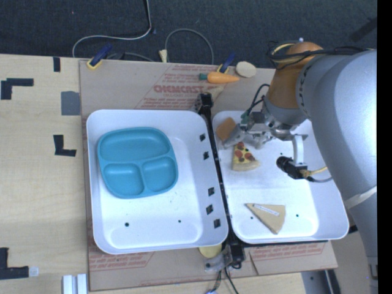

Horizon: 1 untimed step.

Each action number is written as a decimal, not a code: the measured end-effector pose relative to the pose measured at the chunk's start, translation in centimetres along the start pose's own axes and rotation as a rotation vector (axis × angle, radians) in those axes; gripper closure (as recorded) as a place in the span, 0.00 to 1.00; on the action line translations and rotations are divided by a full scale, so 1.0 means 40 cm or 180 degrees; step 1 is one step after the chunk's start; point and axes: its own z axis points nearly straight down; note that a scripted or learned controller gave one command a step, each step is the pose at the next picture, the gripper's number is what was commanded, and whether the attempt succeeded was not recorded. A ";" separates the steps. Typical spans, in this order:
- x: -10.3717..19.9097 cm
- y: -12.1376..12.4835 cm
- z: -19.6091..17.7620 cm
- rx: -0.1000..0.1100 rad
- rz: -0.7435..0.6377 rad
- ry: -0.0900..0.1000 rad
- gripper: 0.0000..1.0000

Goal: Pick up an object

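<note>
In the right bin [318, 195], a toy pizza slice [244, 157] lies near the upper left. A brown bread-like piece [226, 127] sits just above it by the divider. My gripper [250, 133] hangs low over the bin's upper part, right beside the brown piece and just above the pizza slice. A tan sandwich wedge [267, 215] rests near the bin's front edge. I see nothing lifted off the bin floor.
The left bin [98, 225] holds a blue compartment plate [138, 162]. Behind the bins, a toy carrot [221, 76] and a beige egg-shaped item [246, 69] lie on the cardboard. My grey arm [343, 115] covers the right bin's far right side.
</note>
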 end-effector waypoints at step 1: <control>0.020 0.055 0.002 0.0008 -0.0005 0.0000 0.00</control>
